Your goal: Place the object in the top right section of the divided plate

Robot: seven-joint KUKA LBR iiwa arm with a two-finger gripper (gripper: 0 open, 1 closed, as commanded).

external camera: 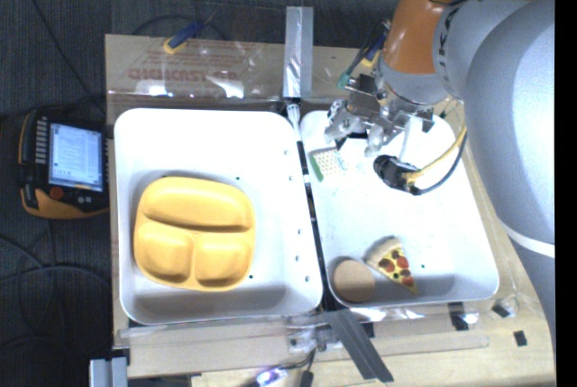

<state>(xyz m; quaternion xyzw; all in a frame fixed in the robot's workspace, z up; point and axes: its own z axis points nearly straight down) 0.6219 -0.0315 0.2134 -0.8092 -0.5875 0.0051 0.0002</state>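
Note:
The yellow divided plate (193,230) lies in the left white bin (153,128), with one long section on its far side and two smaller ones on its near side. My gripper (353,140) hangs over the far left corner of the right bin (451,223), open, with nothing between its fingers. A small green and white flat object (326,162) lies on the bin floor just below and left of the fingertips. Near the front of that bin sit a pizza slice (392,263) and a brown round piece (352,280), side by side.
The ridge (306,196) where the two bins meet runs between the gripper and the plate. A black cable loop (397,172) hangs from the wrist over the right bin. A clear plastic sheet (203,69) lies behind the left bin. A pendant (68,161) rests left of the bench.

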